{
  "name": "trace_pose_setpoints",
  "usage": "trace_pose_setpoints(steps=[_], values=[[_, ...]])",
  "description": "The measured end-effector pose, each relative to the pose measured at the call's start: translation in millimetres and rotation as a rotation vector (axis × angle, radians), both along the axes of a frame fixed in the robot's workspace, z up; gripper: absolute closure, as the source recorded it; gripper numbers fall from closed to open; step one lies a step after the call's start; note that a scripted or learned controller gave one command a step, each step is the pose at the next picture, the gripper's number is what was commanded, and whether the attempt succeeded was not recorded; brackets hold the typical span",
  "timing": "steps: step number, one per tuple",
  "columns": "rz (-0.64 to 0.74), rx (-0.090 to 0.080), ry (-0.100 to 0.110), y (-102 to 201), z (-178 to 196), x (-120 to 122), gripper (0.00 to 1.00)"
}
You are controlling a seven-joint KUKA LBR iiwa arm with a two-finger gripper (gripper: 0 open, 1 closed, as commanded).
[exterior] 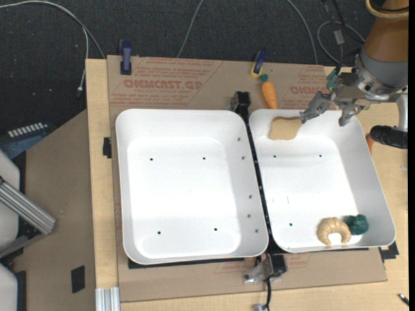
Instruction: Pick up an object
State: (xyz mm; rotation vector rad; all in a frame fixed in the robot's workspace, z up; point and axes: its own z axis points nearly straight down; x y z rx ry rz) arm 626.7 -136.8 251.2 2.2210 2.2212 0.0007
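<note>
Two shallow white plastic bins with rounded corners are seen side by side on a brown cardboard-covered desk (175, 83). In the near right corner of the right-hand white bin (363, 173), a tan crescent-shaped croissant-like object (333, 230) is found, with a small dark green rounded object (356, 224) touching its right side. At the far left corner of the same bin, a flat beige bread-slice-shaped piece (283, 128) lies against the sloped wall. Small dark dots are scattered over the smooth floors of both bins. The left-hand white bin (130, 173) is shown with a slightly raised rim and glossy walls.

Between the bins at the near edge, a small black-and-metal clamp (266, 271) is fixed, and a similar black clamp (241, 101) is seen between them at the far edge. Beyond the right bin, an orange carrot-shaped toy with a green top (268, 93) rests on the printed cardboard. Two blue clips (125, 56) grip the far cardboard edge. Thin pale cables are looped over the dark carpeted floor behind.

The two-finger tool (326, 111) hangs over the far rim of the right bin, just right of the beige piece, with its grey metal fingers spread apart and nothing between them. Above it, the arm's orange band (388, 34) is visible.
</note>
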Motion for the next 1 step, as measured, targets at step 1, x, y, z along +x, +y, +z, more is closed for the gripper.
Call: trace_pose_setpoints(steps=[1], values=[[0.000,0.001,0.005,1.5,-61.9,3.0,0.00]])
